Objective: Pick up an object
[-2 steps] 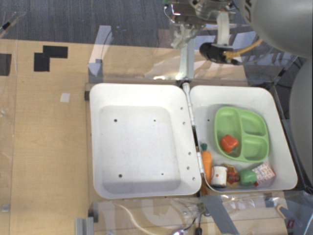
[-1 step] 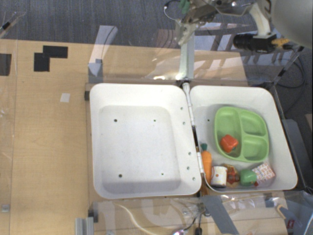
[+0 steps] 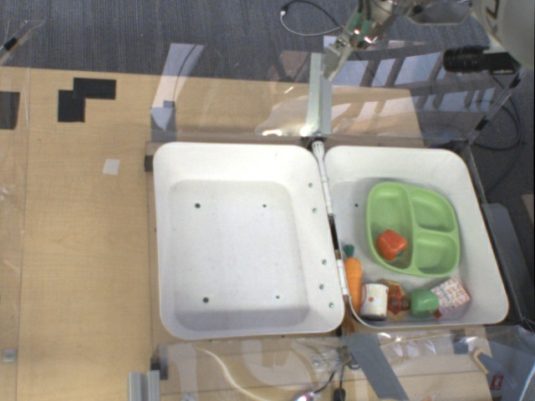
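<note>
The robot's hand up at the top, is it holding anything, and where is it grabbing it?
Nothing is held. The hand hangs above the far edge of the bins with nothing between its fingers. The toys lie in the right bin, like the red piece on the green tray.

1. A pale wooden surface [image 3: 75,249] fills the left and near side.
2. Black block-shaped marks [image 3: 84,97] sit on it at upper left.
3. Grey carpeted floor [image 3: 167,7] runs along the top.
4. A black cable [image 3: 303,15] loops on that floor.
5. Clear panels [image 3: 376,98] catch glare.
</note>
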You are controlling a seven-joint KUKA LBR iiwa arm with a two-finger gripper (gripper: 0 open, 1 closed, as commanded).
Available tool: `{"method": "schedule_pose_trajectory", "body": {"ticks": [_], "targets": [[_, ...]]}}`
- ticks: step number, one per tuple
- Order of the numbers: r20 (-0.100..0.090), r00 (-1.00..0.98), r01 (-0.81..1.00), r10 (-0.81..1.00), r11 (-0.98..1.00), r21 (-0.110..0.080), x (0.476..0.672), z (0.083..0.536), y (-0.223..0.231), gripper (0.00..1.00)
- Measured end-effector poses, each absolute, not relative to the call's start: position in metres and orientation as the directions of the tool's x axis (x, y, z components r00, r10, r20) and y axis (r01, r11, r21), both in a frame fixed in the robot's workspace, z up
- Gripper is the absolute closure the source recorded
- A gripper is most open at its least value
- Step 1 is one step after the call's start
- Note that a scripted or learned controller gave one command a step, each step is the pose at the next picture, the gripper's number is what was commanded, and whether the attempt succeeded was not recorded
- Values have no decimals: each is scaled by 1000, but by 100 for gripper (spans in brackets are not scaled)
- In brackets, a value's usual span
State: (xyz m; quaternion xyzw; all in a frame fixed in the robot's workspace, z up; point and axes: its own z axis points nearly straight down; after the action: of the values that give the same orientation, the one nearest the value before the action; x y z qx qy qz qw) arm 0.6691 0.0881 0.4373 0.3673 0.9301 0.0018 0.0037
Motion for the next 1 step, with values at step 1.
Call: {"method": "schedule_pose_trajectory", "body": {"ticks": [1], "targets": [[-2,-448,894,894,448,5,620,361,83,100]]}}
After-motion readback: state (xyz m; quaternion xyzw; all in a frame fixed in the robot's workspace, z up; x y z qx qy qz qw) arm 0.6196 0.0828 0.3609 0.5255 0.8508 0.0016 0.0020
